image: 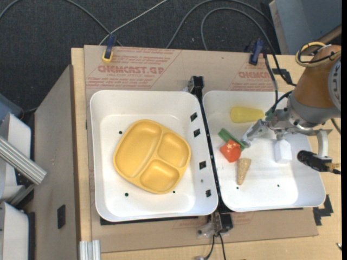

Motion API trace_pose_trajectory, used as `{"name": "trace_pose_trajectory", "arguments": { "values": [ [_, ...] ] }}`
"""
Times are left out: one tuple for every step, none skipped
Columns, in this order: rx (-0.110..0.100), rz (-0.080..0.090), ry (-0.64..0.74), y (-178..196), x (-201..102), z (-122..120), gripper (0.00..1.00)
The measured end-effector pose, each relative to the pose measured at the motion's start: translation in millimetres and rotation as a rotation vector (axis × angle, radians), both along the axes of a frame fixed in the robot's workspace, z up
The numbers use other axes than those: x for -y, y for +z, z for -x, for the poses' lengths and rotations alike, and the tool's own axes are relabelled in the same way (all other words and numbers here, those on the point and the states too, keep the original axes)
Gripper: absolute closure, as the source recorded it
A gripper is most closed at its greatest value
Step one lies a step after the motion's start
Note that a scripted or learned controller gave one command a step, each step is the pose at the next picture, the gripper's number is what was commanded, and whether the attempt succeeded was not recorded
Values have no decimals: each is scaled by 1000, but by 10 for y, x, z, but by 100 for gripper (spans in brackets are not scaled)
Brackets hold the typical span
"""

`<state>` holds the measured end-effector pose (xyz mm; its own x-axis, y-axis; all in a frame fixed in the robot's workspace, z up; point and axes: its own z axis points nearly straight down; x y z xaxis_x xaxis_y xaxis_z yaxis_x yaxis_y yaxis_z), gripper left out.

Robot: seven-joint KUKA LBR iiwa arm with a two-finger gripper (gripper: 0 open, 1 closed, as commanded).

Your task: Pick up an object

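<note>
Look first at the cardboard sheet (135, 58) under the bins: red print reads "CHEMCAST G.P." at the upper left of the frame, and the same wording, partly cut off by cables, repeats toward the upper right. You will find no other legible writing.

Your gripper (250, 135) sits in the right bin (303, 199), at the centre right of the frame, below the arm's orange band (314, 88). Whether it is released or clenched you cannot tell from this angle, and nothing is visibly held.

In that bin you have 4 objects. The green stick (232, 137) lies just left of the gripper tip, seemingly touching it, its long axis running from upper left to lower right. The red strawberry-like piece (230, 151) sits just below and left of the tip, against the lower end of the green stick. The yellow lemon-shaped piece (246, 114) lies above the tip, near it but apart, long axis roughly horizontal in the frame. The tan cone (243, 170) lies below the strawberry, long axis near vertical, narrow end pointing toward the bottom of the frame.

The left bin (103, 112) holds a yellow divided plate (152, 156) with 3 compartments, well apart from the gripper
</note>
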<state>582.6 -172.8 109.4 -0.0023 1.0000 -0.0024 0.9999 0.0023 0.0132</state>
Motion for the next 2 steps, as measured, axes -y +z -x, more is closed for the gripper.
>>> {"name": "trace_pose_trajectory", "arguments": {
  "values": [
    [4, -3, -1, 104, -15, -17, 100],
    [-6, 0, -1, 756, -14, -54, 100]
  ]
}}
